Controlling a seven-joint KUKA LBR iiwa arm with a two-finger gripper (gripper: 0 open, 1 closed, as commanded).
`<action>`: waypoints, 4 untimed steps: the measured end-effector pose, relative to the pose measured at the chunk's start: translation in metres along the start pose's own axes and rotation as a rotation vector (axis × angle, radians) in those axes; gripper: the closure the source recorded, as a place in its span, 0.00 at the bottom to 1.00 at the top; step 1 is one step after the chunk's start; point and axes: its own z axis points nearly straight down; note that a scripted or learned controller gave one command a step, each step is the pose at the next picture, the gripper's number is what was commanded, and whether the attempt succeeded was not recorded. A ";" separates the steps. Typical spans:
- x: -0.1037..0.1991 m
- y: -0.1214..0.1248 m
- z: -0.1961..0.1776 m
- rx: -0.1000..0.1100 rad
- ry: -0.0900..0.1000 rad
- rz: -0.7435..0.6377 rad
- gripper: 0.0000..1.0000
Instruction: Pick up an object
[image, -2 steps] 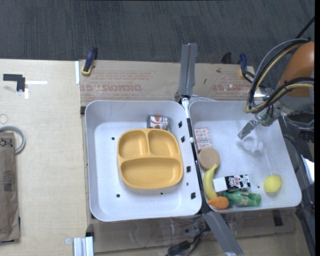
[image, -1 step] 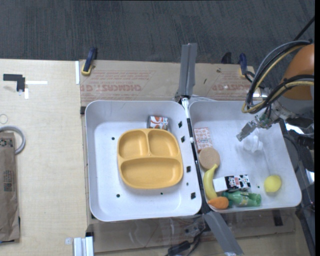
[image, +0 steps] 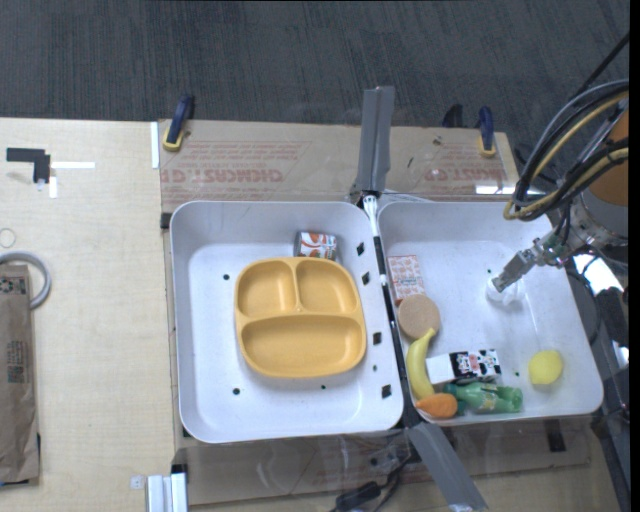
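Note:
The right bin (image: 455, 245) holds a yellow lemon (image: 545, 367), a banana (image: 419, 362), an orange carrot (image: 437, 405), a green vegetable (image: 490, 398), a small black-and-white box (image: 473, 364), a round brown disc (image: 419, 315) and a pink-and-white packet (image: 403, 275). My gripper (image: 500, 284) reaches in from the right and hangs over bare bin floor in the back right part of that bin. It is well apart from every object. The lemon lies nearest, in front of it and to the right.
The left bin (image: 200, 330) carries a yellow divided plate (image: 299, 317) and a small orange-and-white carton (image: 316, 244) behind it. A grey divider post (image: 375, 140) rises between the bins. Cables (image: 560, 150) trail at the right.

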 end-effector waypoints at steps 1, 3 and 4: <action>-0.001 0.000 -0.009 0.000 -0.001 0.001 1.00; 0.007 -0.017 -0.260 0.001 0.001 -0.420 1.00; 0.023 -0.011 -0.159 0.001 0.001 -0.315 1.00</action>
